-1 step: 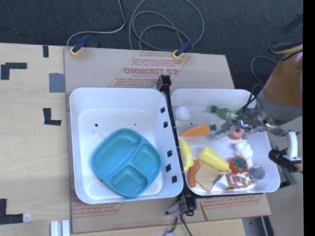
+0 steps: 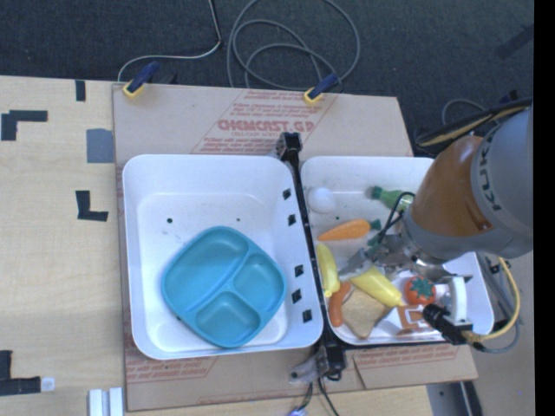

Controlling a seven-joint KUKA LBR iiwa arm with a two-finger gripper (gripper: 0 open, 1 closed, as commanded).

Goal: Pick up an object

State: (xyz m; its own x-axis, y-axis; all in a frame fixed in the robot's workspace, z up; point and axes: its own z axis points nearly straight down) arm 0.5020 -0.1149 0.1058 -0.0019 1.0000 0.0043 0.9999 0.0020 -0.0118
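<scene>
Two white bins sit side by side on a cardboard sheet (image 2: 260,124) on the desk (image 2: 52,232). Left bin (image 2: 139,180), centre-left of frame, holds a blue divided plate (image 2: 224,286) lying flat toward its lower right. Right bin (image 2: 347,165), centre-right of frame, holds the pickable clutter: white ball (image 2: 322,199) near its upper left corner, green item (image 2: 390,197) along the upper edge, orange carrot (image 2: 344,230) just below the ball, yellow banana-like piece (image 2: 328,269) against the left wall, yellow pepper-like piece (image 2: 375,285) beside it, slice of toast (image 2: 363,315) at the lower edge, small red piece (image 2: 339,302) touching the toast's left side, red-orange tomato-like item (image 2: 419,291) to the right of the pepper.

Arm (image 2: 473,198) comes in from the right of frame, orange band over the right bin's right half. Gripper (image 2: 381,251) points left and low into the right bin, between the carrot and the yellow pepper-like piece. Cannot tell whether the gripper is apart or together; too small and dark. Nothing visibly clamped.

Grey cable (image 2: 295,37) loops on dark floor at the top of frame.
</scene>
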